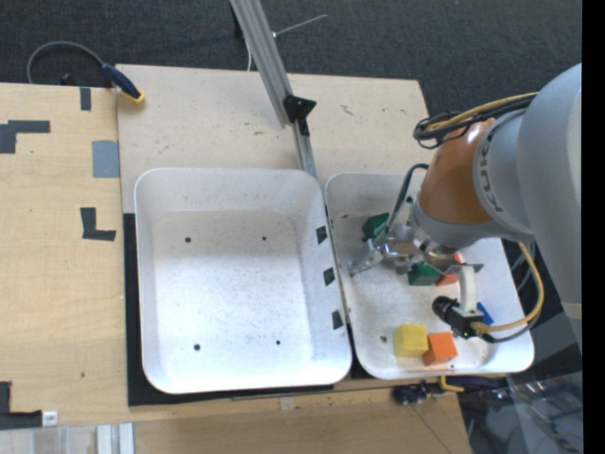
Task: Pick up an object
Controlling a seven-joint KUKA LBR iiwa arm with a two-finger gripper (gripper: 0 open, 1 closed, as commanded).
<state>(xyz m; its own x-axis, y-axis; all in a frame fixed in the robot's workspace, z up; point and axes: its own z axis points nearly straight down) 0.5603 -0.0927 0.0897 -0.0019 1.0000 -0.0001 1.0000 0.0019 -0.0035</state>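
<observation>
The gripper [378, 253] is low in the right bin [378, 348], near its left wall. I cannot tell how it is set. A green object [378, 224] lies just beside it. The yellow block [410, 340] and orange block [440, 348] sit together, well apart from it.

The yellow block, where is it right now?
The yellow block sits in the right bin, near its front edge. An orange block is touching it on its right side, and the arm's gripper is farther back in the same bin.

No legible text, labels or numbers anywhere.
</observation>
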